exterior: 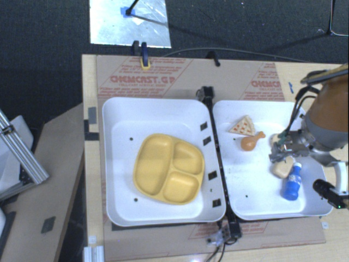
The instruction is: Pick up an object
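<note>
The tool (281, 149) hovers low in the right bin (256, 203); whether it grips anything cannot be told. A beige lump (281, 170) lies just below it, the blue bottle (292, 183) beside that, long axis running toward the tool. Farther left lie the toy drumstick (251, 142) and pizza slice (243, 126), then the yellow divided tray (168, 168); the desk (143, 79) sheet reads "CHEMCAST GP".
</note>
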